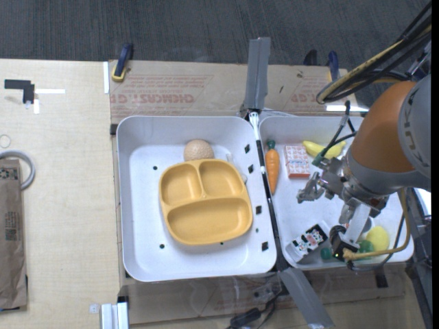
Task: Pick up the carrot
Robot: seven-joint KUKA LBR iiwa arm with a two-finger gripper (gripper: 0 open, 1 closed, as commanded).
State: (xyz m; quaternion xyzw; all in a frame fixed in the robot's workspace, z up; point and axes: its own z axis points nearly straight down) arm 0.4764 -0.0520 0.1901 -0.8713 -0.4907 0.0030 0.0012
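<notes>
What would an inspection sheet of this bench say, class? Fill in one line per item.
Surface: two white bins, left bin and right bin, on a bench with cardboard behind.
Job's things: carrot lies against the right bin's left wall, untouched.
Clutter: yellow divided plate, tan ball, small printed box, banana, black-and-white item, yellow-green fruit.
Claw: claw hovers right of the carrot.
Cables: yellow and black cables along the arm.
Surroundings: blue clamps, dark floor.
</notes>
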